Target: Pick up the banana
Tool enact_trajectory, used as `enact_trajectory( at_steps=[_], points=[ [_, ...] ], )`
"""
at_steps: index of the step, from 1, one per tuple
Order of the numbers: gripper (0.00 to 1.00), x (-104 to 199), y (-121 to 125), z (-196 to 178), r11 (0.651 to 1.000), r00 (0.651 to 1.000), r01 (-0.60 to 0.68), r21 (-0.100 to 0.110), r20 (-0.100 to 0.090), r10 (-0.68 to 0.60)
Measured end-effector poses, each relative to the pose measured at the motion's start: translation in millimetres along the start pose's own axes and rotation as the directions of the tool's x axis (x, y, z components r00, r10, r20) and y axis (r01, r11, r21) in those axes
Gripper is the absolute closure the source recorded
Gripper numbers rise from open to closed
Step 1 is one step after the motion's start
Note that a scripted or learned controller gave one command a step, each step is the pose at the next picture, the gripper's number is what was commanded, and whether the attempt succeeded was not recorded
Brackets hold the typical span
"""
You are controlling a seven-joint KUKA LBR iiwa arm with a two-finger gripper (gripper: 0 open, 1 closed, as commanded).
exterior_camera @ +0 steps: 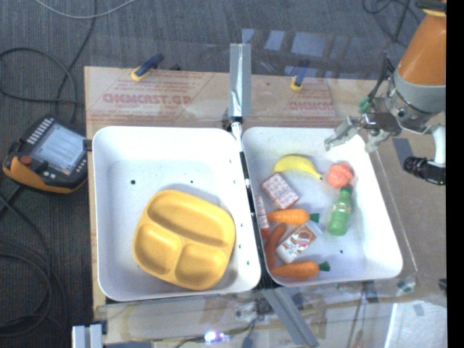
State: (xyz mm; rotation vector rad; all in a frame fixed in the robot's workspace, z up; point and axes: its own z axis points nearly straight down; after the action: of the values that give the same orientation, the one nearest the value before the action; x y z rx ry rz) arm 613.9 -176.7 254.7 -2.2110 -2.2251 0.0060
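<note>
Banana (298, 166) lies at the back of the right bin (384, 223), just beside the red fruit (340, 174). Gripper (353, 135) hovers over the back rim, jaws spread, empty. Approach step; next it likely needs to shift left and descend onto the banana.

The banana (298, 166) looked smooth, glossy plastic; the yellow tray (185, 239) matt plastic; the bench (167, 98) rough wood.
</note>
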Motion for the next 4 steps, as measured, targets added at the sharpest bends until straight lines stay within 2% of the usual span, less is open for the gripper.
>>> enact_trajectory(
  at_steps=[1,2,3,4],
  points=[
    [0.0,-22,36,105,0.996,0.996,-0.088,0.002,0.004,0.087],
    [0.0,57,52,165,0.996,0.996,0.09,-0.016,0.006,-0.09],
    [1.0,57,52,159,0.996,0.996,0.093,-0.015,0.008,-0.093],
    [0.0,57,52,159,0.996,0.996,0.093,-0.014,0.008,-0.093]
  ],
)
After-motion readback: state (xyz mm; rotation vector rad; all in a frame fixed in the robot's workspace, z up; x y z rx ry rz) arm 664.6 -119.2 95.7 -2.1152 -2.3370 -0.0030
